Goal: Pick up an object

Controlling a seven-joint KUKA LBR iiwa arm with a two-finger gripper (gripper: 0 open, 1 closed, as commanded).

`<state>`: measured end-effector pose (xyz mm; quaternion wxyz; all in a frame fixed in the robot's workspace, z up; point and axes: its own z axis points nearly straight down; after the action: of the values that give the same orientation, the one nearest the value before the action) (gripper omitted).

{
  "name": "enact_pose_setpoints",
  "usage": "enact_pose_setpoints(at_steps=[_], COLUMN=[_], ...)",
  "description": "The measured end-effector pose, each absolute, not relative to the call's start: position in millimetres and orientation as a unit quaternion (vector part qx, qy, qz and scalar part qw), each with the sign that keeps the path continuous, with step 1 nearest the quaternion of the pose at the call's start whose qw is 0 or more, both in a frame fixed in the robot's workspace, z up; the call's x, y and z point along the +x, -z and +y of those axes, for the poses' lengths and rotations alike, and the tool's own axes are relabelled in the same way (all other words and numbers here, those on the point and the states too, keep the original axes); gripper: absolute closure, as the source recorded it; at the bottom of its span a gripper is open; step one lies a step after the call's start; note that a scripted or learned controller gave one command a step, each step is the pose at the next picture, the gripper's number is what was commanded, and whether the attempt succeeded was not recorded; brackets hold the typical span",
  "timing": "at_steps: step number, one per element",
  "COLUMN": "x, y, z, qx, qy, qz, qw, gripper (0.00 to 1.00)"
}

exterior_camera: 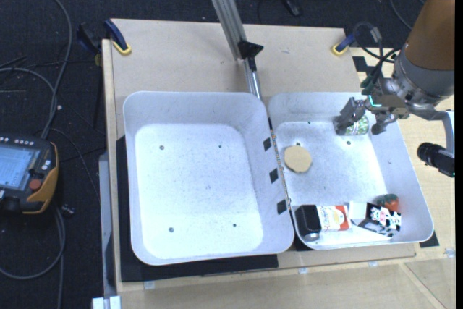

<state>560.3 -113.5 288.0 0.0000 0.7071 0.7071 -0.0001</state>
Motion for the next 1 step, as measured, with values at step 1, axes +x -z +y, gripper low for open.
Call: enact_pose_setpoints(at_steps=[1], x=[560.3], y=[-287.9], z=[-113.5], qx=[0.707], qy=[0.0001], qz=[0.707], qw=[0.0], gripper=[0.0])
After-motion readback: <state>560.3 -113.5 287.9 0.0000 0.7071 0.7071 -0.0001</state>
